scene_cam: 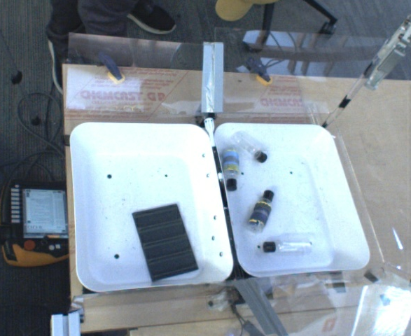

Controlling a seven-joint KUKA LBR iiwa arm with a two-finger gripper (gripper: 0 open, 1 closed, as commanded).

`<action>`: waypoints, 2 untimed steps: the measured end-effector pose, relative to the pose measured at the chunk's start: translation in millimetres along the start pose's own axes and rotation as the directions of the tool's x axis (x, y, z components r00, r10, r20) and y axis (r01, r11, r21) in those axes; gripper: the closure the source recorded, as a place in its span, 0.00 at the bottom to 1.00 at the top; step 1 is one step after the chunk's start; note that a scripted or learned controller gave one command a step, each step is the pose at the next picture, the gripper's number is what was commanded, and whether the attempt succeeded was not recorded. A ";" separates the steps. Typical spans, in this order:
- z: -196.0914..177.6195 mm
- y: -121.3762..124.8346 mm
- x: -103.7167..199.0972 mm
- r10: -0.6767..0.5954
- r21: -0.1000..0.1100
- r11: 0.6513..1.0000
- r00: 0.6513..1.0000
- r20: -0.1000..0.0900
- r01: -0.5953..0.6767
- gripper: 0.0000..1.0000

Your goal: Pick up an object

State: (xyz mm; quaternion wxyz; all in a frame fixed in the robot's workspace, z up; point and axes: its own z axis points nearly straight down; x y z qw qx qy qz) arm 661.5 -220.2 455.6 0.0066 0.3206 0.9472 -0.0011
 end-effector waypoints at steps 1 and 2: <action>-10.3 0.7 -0.7 0.000 -0.002 1.000 1.000 0.004 0.000 1.00; -10.2 0.7 -0.7 0.000 -0.002 1.000 1.000 0.004 0.000 0.00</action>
